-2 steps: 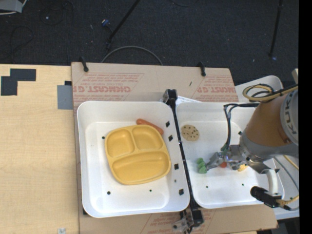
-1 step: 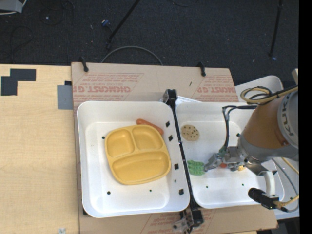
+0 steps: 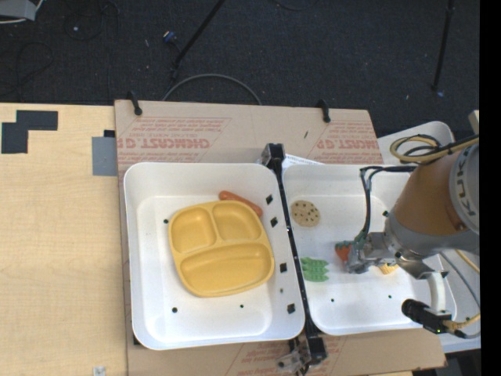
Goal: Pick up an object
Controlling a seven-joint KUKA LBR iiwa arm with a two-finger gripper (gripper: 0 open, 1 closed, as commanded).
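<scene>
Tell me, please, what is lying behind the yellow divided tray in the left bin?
An orange-red object peeks out past the yellow tray's far edge. The tray covers the rest, so its identity is unclear.

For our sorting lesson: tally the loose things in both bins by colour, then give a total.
Yellow: 2, divided tray, small piece
Orange-red: 2, long piece, piece
Green: 1, toy
Tan: 1, cookie
Total: 6

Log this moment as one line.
arm: over right bin | gripper: low beside red-orange piece | grasp: unconfirmed | yellow tray: left bin
</scene>
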